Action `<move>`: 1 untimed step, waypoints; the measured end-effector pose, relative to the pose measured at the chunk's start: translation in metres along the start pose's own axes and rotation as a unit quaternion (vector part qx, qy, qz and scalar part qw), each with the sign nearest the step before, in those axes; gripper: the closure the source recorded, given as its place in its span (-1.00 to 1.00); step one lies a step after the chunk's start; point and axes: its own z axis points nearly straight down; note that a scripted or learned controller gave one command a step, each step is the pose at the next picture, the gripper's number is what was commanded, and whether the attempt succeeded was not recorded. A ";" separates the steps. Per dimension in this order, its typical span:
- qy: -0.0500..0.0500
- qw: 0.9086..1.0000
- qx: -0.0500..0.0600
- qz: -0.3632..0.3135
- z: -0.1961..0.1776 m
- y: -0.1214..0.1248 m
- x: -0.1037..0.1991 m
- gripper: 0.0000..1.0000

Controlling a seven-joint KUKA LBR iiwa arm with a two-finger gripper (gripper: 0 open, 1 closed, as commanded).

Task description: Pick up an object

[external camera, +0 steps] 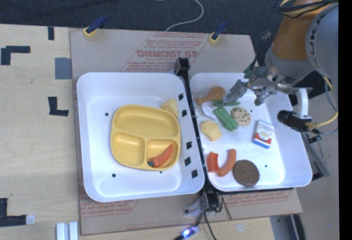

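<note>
My gripper [247, 94] hangs over the back of the right bin [286, 178], fingers spread open with nothing between them. Just left of it lies a chicken drumstick [212, 94]. Below it are a green bean pod [224, 116] and a chocolate-chip cookie [241, 116]. A corn piece [211, 130] lies by the bin's left wall. A small red, white and blue carton [263, 134] sits to the right. Near the front are a red pepper piece [212, 161], a hot dog sausage [227, 162] and a brown patty [246, 173].
The left bin [96, 178] holds a yellow divided plate [144, 134] with a red chili pepper [161, 157] in its front compartment; a pale yellow piece [170, 107] rests by the plate's back right. The grey and orange arm [300, 30] comes in from the upper right.
</note>
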 end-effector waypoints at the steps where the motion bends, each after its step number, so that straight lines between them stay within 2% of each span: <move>1: -0.001 1.000 -0.007 -0.002 -0.009 0.003 0.000 -1.00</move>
